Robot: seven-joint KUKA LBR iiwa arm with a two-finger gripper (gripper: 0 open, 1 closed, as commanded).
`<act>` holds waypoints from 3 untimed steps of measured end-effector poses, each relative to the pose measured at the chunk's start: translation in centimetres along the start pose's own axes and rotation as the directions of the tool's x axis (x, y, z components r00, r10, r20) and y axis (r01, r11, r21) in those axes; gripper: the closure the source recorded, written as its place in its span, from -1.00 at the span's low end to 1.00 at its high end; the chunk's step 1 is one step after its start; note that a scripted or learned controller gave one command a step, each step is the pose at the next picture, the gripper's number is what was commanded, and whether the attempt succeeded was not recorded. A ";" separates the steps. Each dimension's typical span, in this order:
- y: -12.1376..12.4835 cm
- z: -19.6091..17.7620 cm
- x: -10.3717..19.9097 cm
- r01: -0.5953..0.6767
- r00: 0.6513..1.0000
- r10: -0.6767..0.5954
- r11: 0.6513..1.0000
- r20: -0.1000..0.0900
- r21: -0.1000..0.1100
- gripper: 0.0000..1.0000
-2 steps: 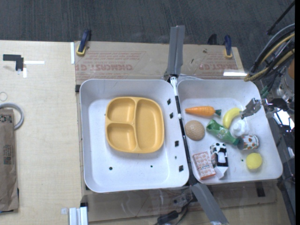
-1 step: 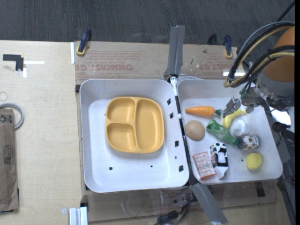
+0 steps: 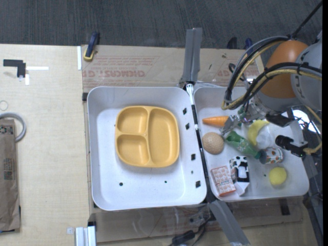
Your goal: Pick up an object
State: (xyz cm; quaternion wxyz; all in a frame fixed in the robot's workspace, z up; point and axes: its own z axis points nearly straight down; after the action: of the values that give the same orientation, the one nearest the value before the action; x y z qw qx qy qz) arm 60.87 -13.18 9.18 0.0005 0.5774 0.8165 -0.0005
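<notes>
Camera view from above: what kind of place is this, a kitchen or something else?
Probably a robot lab, not a kitchen. A grey arm with an orange band reaches over two white bins on a bench; one holds a yellow divided plate, the other toy-like food such as a carrot.

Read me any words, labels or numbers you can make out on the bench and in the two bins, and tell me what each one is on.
"CHEMCAS...", red print seen upside down on the brown cardboard sheet behind the bins; the last letters are unclear.
Small red and white box in the right bin: print too small to read.
Brown paper bag at the left edge: dark marks, too blurred to read.
</notes>
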 end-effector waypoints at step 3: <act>5.7 -1.1 0.6 0.049 0.999 -0.049 0.999 0.005 -0.003 1.00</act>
State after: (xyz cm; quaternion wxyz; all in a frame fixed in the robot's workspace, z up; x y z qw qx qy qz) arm 66.03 -10.67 10.31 0.0035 0.5573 0.8303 -0.0009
